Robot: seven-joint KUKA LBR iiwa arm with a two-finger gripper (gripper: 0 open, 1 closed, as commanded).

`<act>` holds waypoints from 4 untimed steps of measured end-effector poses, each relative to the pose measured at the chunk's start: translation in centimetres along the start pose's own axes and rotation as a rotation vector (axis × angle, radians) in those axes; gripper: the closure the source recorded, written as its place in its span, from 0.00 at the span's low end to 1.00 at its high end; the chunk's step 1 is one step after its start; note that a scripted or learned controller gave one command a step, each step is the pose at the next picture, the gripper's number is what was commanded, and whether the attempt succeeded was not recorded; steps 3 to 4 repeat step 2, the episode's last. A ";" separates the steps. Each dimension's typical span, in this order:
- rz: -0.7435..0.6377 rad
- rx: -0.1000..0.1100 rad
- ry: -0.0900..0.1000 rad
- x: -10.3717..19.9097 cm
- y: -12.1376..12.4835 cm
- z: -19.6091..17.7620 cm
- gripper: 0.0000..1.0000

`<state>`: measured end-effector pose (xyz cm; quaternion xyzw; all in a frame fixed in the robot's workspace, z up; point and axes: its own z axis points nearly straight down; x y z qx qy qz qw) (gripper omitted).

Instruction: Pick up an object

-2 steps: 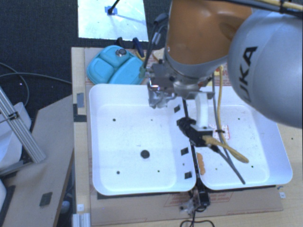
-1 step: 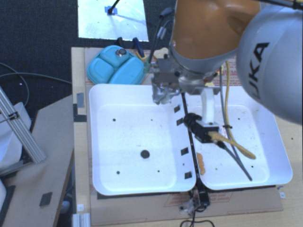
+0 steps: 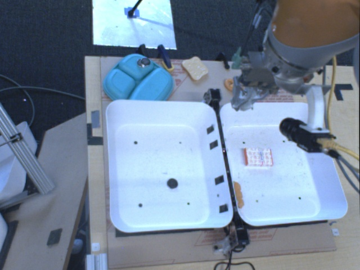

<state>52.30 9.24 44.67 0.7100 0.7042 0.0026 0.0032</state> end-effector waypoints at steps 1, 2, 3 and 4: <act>-0.013 0.020 -0.002 5.4 6.0 18.9 1.00; -0.013 0.014 0.001 9.2 7.0 27.4 1.00; -0.013 0.014 0.001 9.2 7.0 27.4 1.00; -0.013 0.014 0.001 9.2 7.0 27.4 1.00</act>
